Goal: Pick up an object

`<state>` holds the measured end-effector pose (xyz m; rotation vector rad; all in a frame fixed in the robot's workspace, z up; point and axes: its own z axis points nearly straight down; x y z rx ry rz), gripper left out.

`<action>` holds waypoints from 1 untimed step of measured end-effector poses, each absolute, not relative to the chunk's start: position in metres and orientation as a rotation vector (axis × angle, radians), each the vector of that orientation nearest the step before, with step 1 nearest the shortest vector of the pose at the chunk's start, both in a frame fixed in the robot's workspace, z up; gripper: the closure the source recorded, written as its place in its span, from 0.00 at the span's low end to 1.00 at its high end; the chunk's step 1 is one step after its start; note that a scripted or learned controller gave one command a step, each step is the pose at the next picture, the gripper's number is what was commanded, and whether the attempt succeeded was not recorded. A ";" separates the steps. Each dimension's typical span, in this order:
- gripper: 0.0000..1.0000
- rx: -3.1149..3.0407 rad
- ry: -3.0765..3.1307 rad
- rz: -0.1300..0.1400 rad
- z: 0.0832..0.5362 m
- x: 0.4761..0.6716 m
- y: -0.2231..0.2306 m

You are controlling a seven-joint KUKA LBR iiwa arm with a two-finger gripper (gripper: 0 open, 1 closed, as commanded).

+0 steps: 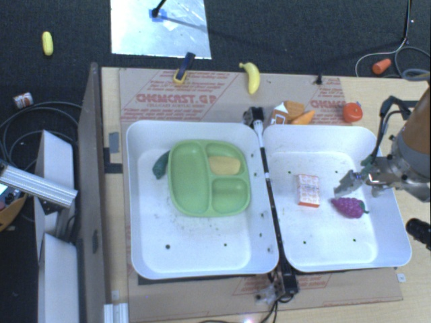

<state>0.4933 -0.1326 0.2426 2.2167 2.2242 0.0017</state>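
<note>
In the right bin (323,254) lie a small white and orange box (308,190) and a purple bunch of grapes (349,206). My gripper (353,182) hovers just above the grapes, near the bin's right side, with its fingers spread open and nothing between them. The left bin (155,247) holds a green divided tray (206,177) with a yellow piece (225,163) in its upper right compartment, and a dark green object (160,164) lies at the tray's left edge.
Behind the bins on the cardboard lie a yellow banana (252,77), orange toy foods (295,114), a red tomato-like piece (352,112) and a yellow and blue tool (182,69). The arm comes in over the right rim.
</note>
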 end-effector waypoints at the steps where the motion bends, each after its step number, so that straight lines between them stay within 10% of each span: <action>1: 0.00 2.223 2.217 -0.004 0.135 0.539 -0.206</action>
